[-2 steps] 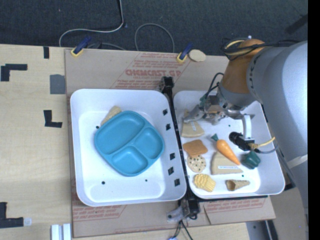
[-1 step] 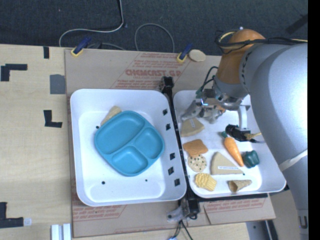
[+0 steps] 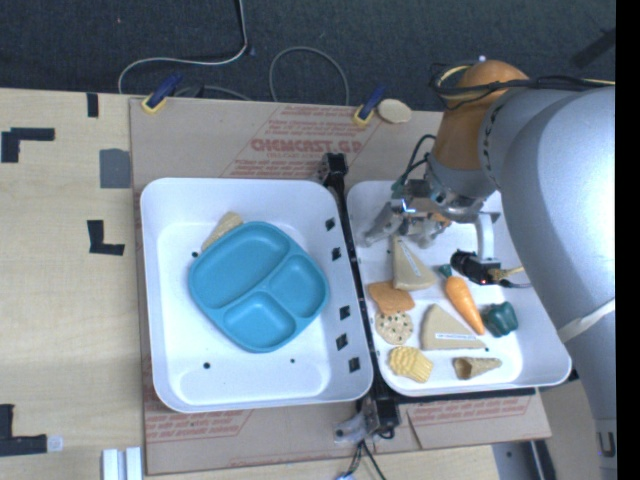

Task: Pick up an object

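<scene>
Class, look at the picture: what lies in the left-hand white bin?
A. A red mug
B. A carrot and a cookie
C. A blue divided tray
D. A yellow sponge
C: the blue divided tray rests in the left bin, with a tan item peeking from under its far edge, while the carrot and cookie lie in the right bin.

Right shallow white bin [image 3: 548, 363] is packed with toy food; left white bin [image 3: 165, 268] has open floor around the blue three-compartment plastic plate [image 3: 259, 284].
</scene>
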Controlling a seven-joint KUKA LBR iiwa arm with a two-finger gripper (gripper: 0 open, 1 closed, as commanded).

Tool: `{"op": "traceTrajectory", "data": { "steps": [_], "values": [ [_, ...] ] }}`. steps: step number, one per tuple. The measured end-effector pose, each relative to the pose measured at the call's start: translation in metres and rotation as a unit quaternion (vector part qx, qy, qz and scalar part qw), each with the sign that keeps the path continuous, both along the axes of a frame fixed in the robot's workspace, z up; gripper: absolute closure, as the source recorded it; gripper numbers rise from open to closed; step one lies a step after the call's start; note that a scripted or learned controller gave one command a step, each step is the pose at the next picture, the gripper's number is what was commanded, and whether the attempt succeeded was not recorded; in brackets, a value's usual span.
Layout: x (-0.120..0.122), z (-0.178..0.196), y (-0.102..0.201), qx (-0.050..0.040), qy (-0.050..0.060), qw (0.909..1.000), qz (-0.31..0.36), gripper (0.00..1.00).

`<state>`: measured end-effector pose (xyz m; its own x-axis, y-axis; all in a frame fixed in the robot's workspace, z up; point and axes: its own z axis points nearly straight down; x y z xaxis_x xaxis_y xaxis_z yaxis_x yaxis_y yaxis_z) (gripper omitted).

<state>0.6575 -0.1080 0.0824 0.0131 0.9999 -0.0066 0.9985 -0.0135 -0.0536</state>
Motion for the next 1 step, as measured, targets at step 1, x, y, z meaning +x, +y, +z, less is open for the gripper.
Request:
{"op": "traceTrajectory", "data": {
  "steps": [1],
  "values": [
    [0.0002,-0.0002,-0.0017,0.0021,0.000,1.0000,0.001,0.00]
  ]
}}
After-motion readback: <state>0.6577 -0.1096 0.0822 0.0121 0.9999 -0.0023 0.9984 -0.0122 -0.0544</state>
